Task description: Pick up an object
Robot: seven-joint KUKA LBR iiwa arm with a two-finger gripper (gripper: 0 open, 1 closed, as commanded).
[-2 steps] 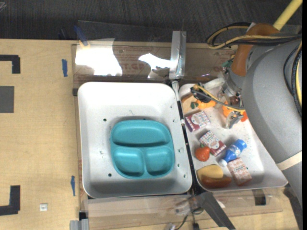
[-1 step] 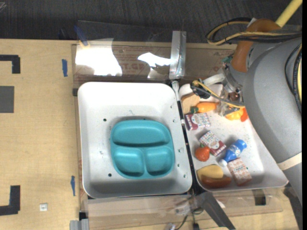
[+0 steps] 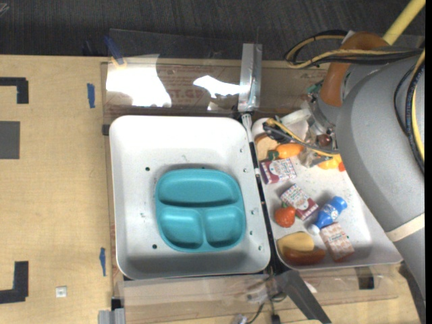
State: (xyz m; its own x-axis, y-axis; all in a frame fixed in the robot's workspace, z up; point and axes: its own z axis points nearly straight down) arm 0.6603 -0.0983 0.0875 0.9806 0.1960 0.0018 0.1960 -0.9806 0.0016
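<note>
Across the tan bench [image 3: 47, 181], two white bins are sitting side by side. Blue tape marks are dotting the bench's board, and dark carpet is showing beyond its far edge. The left bin [image 3: 128, 147] is holding a teal divided tray [image 3: 200, 208]. The right bin [image 3: 368, 238] is holding a scatter of small objects [image 3: 307, 204]: cartons, a red piece, a blue bottle, a yellow-brown piece. The grey arm [image 3: 385, 127] is reaching over that bin's far end, where the gripper [image 3: 317, 137] is hanging above the clutter; I cannot tell how its jaws stand.
</note>
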